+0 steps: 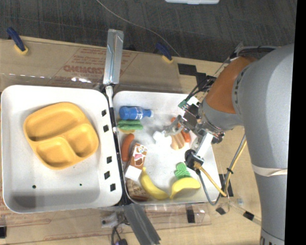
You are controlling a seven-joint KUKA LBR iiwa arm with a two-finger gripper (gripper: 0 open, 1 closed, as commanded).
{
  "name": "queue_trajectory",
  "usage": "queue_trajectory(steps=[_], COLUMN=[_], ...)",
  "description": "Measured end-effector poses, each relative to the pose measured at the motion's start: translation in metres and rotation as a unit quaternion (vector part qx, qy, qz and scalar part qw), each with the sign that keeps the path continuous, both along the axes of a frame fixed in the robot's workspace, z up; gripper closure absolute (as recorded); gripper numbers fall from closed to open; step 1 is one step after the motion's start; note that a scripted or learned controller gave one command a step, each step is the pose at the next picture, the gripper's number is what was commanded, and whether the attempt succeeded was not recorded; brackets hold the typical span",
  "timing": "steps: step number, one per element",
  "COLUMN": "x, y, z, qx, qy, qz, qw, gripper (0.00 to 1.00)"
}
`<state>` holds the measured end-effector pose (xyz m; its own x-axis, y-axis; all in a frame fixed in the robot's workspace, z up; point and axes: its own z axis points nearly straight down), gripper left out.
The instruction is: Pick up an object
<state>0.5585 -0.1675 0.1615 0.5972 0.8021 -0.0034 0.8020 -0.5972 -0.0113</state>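
A cardboard-covered bench is bearing two white bins. In the right bin (pixel 144 101), the gripper (pixel 174 126) is hovering over orange toy sausages (pixel 179 139) near three o'clock, close to the wall; whether it is gripping anything I cannot tell. Open floor is lying toward nine o'clock, before the blue bottle (pixel 133 113).

Even, fairly bright overhead light, no harsh hotspots. Left bin (pixel 8 153) has a soft grey shadow in its near-left corner; the yellow tray (pixel 60 134) throws little shadow. Faint glare on the clear film along the far tabletop (pixel 69 64) edge. Focus slightly soft overall, small items in the right bin (pixel 210 199) smeared. Carpet beyond reads dark.
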Motion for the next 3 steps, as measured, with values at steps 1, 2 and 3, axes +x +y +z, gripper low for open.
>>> queue_trajectory(steps=[1,2,3], x=[-0.014,-0.029,-0.06], y=[-0.02,0.041,-0.003], z=[-0.05,-0.066,-0.065], qx=[-0.0017,-0.0032,-0.0022], qy=[-0.007,-0.007,-0.008], qz=[-0.118,-0.195,-0.244], qw=[0.993,0.9808,0.9698], gripper=[0.0,0.0,0.0])
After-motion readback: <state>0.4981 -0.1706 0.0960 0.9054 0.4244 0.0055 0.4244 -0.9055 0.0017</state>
